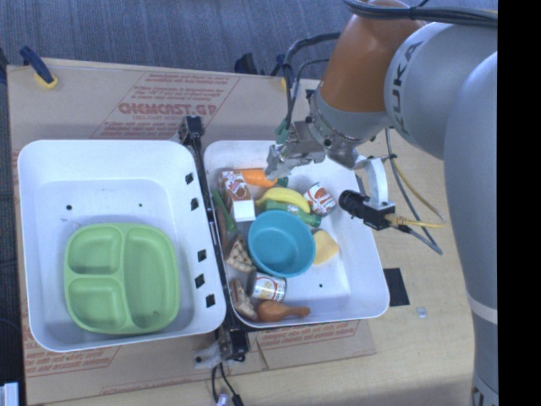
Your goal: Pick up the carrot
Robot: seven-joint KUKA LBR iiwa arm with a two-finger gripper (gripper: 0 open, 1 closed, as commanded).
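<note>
The carrot (257, 178) is a short orange piece lying near the far wall of the right bin (363, 260), between a small carton and a banana. My gripper (279, 164) hangs low over the bin's far side, its tips right next to the carrot's right end. The fingers are dark and small against the clutter, and the wrist above hides part of them.
The right bin also holds a blue bowl (281, 242), a banana (286, 199), two small cans (270, 288), a yellow wedge (325, 247), a chicken drumstick (281, 311) and a carton (237, 185). In the left bin (42, 167) lies a green divided plate (122, 277).
</note>
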